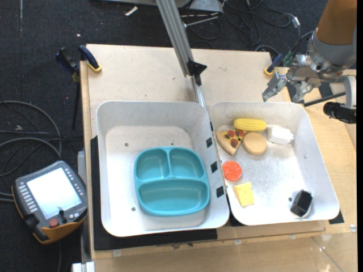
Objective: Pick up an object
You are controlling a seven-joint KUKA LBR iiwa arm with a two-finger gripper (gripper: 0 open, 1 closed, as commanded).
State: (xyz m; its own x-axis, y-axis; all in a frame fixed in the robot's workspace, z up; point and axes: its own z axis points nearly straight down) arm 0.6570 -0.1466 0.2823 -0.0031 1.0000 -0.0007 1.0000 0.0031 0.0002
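The right bin (317, 169) holds toy food: a corn cob (249, 124), pizza slice (229, 141), tomato slice (231, 170) and cheese (244, 194), none bearing readable writing. The gripper (282, 88) hangs spread above the worktop (142, 75), beyond the bin's far edge.

Toy foods (249, 144) in right bin (317, 169); teal tray (170, 181) in left bin (113, 129).
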